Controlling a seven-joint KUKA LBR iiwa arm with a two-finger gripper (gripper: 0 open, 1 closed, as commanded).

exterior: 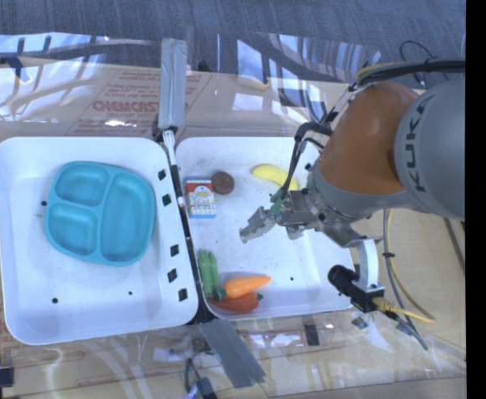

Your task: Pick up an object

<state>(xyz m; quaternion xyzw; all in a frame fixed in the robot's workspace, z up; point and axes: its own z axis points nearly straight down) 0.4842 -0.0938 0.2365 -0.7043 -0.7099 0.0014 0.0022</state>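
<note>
The fingers [246, 233] look a little way apart, with nothing between them. The gripper [257, 223] hangs to the right of the small red and white box [199, 199], over a bare bit of the right bin [226, 150].

No toy has been picked up yet. The box lies flat. A brown round thing [222, 182] sits just beside the box, up and to its right. A yellow banana [267, 173] lies farther right of the box, close to the arm [375, 152]. Below the box, a green veggie [208, 273], an orange carrot [247, 286] and a red thing [233, 304] are bunched in the corner. That may make them hard to grab alone. Left of the box, in the other bin [10, 248], rests a blue plate [101, 212].

I think the box is the easiest pick, since it is near.
</note>
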